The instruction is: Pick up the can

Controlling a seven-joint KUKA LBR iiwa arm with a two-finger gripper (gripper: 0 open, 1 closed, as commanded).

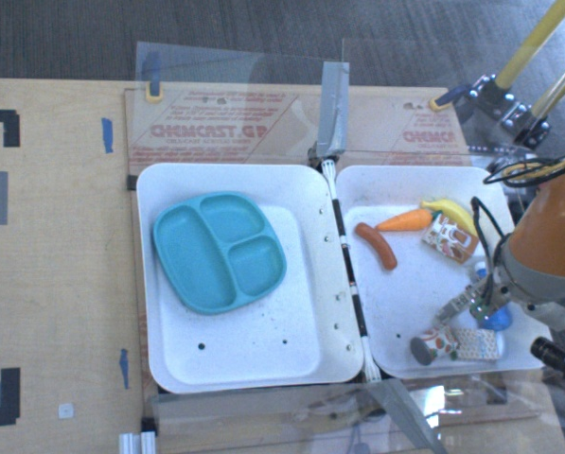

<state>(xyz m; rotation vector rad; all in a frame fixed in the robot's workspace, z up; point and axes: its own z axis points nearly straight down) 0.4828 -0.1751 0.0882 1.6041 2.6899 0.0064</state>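
Two shallow white bins side by side on a wooden bench, seen from above at a slant.

In the left bin (168,348): a teal divided plate (220,251), lying flat toward the far left part.

In the right bin (396,305): a sausage (376,245) near the dividing wall, an orange carrot (404,220) just beyond it, a yellow banana (450,212) to the carrot's right, and a small patterned carton (450,237) touching the banana's near side.

At the near edge of the right bin: the can (457,344), on its side, grey end pointing left, printed label facing up.

Reaching in from the right: the grey arm with its orange band (547,230), bent down over the near right corner of the bin. Directly over the can, toward its right half: the gripper (479,303), angled down and to the left, very close to the can or touching it. Fingers blurred against the can's label, so no telling whether apart or together, nor whether anything is between them.
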